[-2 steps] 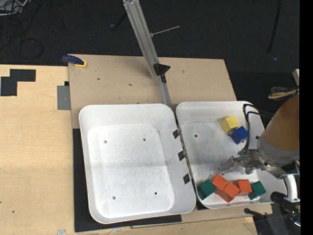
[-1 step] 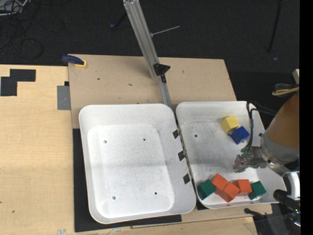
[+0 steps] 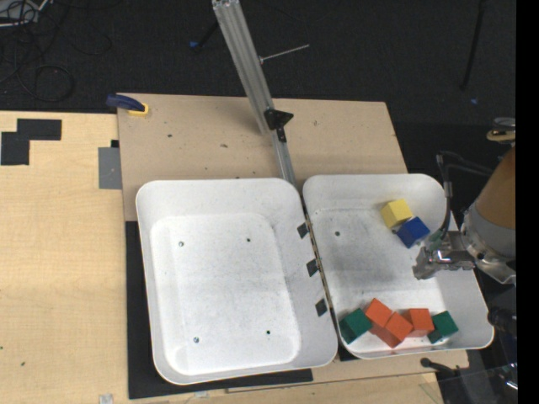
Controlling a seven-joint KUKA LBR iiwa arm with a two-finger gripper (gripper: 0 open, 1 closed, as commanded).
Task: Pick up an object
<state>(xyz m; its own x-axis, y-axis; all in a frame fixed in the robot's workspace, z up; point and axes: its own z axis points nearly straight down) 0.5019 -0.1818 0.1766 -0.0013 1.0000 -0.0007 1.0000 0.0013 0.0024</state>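
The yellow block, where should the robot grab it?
Grip the yellow block from straight above, fingers on the two side faces away from the blue block. The blue one seems to touch its lower right corner, so that side probably leaves no room for a finger.

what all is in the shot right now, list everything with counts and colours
yellow block: 1, yellow, upper part of the right bin, touching the blue block
blue block: 1, blue, just below and right of the yellow one
orange blocks: 3, orange-red, clustered at the right bin's near edge
green blocks: 2, dark green, one at each end of that cluster, the other at
right bin: 1, white, holds all the blocks
left bin: 1, white, beside the right bin
metal rail: 1, silver, slanting from the top down to the bins
clamp: 1, blue and yellow, far left corner of the board
arm: 1, grey with orange band, at the right
gripper: 1, metallic, over the right bin's right side below the blue block
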